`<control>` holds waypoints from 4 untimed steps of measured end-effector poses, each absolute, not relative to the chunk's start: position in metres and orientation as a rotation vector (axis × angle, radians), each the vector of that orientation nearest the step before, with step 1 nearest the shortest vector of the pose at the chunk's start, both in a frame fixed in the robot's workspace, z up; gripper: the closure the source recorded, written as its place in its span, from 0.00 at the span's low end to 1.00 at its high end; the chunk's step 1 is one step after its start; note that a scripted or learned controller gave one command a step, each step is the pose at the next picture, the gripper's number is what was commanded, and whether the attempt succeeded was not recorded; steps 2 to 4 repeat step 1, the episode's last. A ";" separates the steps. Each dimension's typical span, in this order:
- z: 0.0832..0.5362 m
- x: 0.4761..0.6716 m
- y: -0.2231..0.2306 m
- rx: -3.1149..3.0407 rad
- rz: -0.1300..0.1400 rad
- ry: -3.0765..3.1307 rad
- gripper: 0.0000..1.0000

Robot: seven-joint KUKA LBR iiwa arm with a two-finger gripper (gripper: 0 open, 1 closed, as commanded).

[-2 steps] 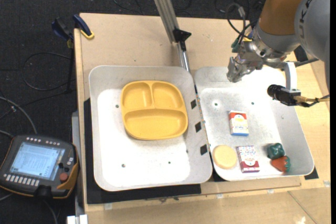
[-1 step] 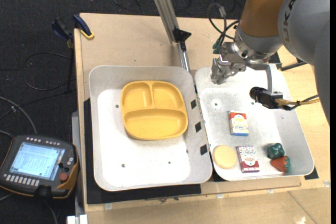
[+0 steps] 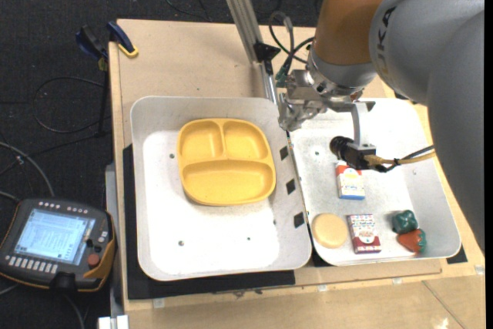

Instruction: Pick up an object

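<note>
While arm [image 3: 408,19] reaches in frm right, wrist hangs over right bin [image 3: 439,204].

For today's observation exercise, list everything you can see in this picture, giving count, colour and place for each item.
bins: two, white, side by side on the bench
divided plate: one, yellow, left bin
small carton: one, white, red and blue, right bin
small box: one, red, right bin near front
round disc: one, tan, right bin front
green and red toys: two, right bin front corner
handheld pendant: one, grey, left of the bench
arm: one, grey with orange band, above right bin
</note>
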State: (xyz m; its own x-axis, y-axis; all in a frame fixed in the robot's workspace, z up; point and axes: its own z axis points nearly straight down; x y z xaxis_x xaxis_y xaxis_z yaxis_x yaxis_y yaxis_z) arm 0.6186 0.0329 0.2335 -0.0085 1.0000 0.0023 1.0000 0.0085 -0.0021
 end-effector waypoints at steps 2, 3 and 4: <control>0.236 0.616 0.096 -2.211 -0.004 -2.230 1.00; 0.236 0.616 0.096 -2.211 -0.004 -2.230 1.00; 0.236 0.616 0.096 -2.211 -0.004 -2.230 1.00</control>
